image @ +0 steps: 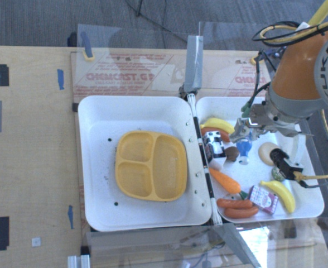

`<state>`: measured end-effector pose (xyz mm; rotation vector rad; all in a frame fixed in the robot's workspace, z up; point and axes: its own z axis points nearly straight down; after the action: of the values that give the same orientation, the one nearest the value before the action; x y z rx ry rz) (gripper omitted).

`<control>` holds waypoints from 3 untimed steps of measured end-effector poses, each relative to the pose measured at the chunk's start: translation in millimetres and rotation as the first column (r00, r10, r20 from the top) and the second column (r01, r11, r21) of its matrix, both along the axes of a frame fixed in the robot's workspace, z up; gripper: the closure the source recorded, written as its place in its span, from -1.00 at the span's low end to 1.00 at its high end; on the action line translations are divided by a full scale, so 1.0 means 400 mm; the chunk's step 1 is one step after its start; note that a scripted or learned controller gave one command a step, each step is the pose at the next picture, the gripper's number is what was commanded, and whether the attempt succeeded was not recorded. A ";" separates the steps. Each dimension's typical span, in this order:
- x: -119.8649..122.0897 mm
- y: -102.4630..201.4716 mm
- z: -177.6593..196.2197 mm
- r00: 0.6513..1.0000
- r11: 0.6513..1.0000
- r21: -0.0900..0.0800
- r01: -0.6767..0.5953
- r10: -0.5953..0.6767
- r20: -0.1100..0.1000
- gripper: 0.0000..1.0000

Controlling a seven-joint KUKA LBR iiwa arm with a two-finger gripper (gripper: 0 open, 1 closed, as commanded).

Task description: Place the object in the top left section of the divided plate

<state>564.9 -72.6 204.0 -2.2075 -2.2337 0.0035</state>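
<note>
- The yellow three-section plastic divided plate [152, 165] is lying in the middle of the left shallow white bin [97, 116], with two smaller sections on its left side and one long section on its right.
- All three sections of the plate are showing bare yellow plastic.
- The right shallow white bin [314, 202] is holding a clutter of small toys: a yellow banana [218, 124] near the top, a black-and-white carton [213, 144] under it, a small blue bottle-shaped piece [244, 151], an orange carrot [225, 180], a pair of red sausages [237, 207], a pink packet [263, 199], a second yellow banana [282, 194] at lower right, and a pale round piece [266, 149].
- The grey arm with the orange band [300, 74] is reaching in from the right and hanging over the right bin.
- The pincer [243, 128] is sitting low above the toys, just beside the blue piece and the upper banana; whether it is wide, narrow or gripping anything cannot be told from this angle.
- Both bins are resting side by side on the pale wooden worktop [30, 166], which is carrying strips of blue tape.
</note>
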 end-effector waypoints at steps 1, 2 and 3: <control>0.038 0.151 0.028 0.989 0.989 0.000 -0.151 0.151 0.003 1.00; 0.001 0.377 -0.002 0.958 0.958 0.001 -0.288 0.288 -0.001 1.00; -0.071 0.552 0.031 0.958 0.958 0.001 -0.287 0.287 -0.001 1.00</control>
<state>536.4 148.2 216.6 -1.8592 -2.5297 0.0043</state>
